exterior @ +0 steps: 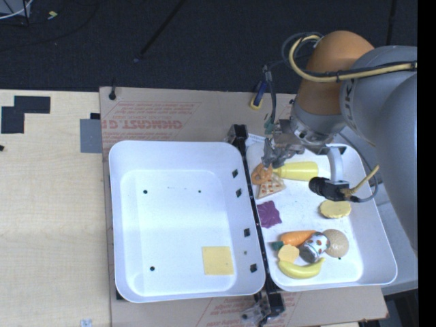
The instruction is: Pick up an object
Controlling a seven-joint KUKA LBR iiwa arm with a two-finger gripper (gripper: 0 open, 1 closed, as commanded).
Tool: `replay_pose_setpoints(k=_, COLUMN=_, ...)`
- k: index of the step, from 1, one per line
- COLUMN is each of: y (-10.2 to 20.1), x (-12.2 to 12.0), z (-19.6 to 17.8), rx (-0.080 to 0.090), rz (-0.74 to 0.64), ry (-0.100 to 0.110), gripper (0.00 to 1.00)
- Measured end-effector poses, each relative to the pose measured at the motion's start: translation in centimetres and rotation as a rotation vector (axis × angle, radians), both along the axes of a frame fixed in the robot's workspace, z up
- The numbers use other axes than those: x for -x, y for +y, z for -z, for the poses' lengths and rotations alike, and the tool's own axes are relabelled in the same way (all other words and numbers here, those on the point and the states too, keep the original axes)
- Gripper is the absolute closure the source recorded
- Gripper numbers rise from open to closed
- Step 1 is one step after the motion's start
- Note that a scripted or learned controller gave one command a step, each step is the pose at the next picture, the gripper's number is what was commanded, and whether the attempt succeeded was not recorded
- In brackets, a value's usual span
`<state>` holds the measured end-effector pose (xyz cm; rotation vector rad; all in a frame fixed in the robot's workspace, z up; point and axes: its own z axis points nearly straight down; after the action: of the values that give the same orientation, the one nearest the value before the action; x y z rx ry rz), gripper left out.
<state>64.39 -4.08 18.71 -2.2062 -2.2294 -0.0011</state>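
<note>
My gripper (pixel 273 158) hangs low over the upper left part of the right bin (pixel 371 247). Its tip is just above an orange, waffle-patterned piece (pixel 266 178) that lies against the bin's left wall. A yellow cylinder-shaped piece (pixel 298 171) lies right beside the gripper, on its right. I cannot see anything held in the gripper. The arm's orange band and grey body cover the bin's far right corner.
Also in the right bin lie a purple piece (pixel 268 214), a pale yellow slice (pixel 334 209), a carrot (pixel 298 237), a banana (pixel 300 270), a beige round piece (pixel 336 242) and a small grey item (pixel 311 250). The left bin (pixel 126 216) holds a yellow square (pixel 217 260).
</note>
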Motion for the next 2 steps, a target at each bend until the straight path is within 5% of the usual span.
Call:
replay_pose_setpoints(k=1, y=7.8, x=-0.2, z=-11.9, rx=0.0, rz=0.001, ry=-0.014, gripper=1.0)
replay_pose_setpoints(k=2, y=14.0, x=0.0, z=-31.3, rx=0.001, rz=0.004, ry=-0.019, gripper=1.0)
